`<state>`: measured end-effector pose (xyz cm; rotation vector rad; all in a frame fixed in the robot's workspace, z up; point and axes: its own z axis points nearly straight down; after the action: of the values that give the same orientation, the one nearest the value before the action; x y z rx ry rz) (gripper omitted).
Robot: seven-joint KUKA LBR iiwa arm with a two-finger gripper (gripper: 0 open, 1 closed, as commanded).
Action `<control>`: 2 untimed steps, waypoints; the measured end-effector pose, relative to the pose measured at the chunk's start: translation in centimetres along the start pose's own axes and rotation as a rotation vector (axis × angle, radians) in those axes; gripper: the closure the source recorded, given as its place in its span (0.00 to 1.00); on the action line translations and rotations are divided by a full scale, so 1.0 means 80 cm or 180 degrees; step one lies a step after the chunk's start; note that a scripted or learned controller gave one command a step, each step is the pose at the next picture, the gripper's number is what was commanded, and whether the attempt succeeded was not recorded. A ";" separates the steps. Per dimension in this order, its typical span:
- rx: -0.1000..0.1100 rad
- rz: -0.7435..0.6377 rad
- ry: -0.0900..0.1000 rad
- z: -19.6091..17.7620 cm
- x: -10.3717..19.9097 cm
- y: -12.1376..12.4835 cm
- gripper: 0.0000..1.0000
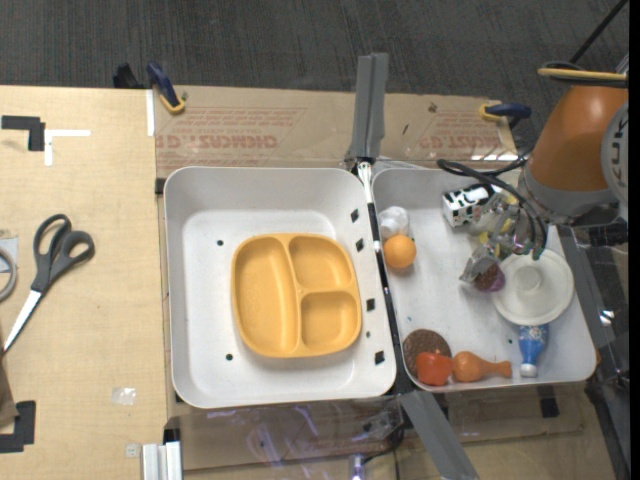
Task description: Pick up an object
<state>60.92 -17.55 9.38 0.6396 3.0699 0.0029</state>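
My gripper [487,258] reaches down into the right bin [440,298] from the right, below the arm's orange band [575,143]. Its tip is right over a small dark maroon object [489,279] beside a white bowl [533,286]. Whether the tip touches the object is not visible. Also in this bin are an orange ball [399,252], a small white item [392,219], a black-and-white toy [461,204], a brown disc [425,344], a red tomato-like piece [433,369], an orange gourd [479,367] and a blue-and-white tube [531,348].
The left bin [195,298] holds a yellow divided plate [296,294]. Scissors [45,268] lie on the wooden bench at the far left. A grey divider bar [369,108] runs between the bins at the back, and cardboard [250,133] lies behind them.
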 end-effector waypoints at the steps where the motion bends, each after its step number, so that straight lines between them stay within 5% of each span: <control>1: -0.0002 -0.0013 -0.0014 -0.013 -0.001 0.002 1.00; 2: 0.0010 0.0669 0.0000 -0.152 -0.024 0.028 1.00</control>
<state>63.49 -16.27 21.54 0.9586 2.9867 -0.0012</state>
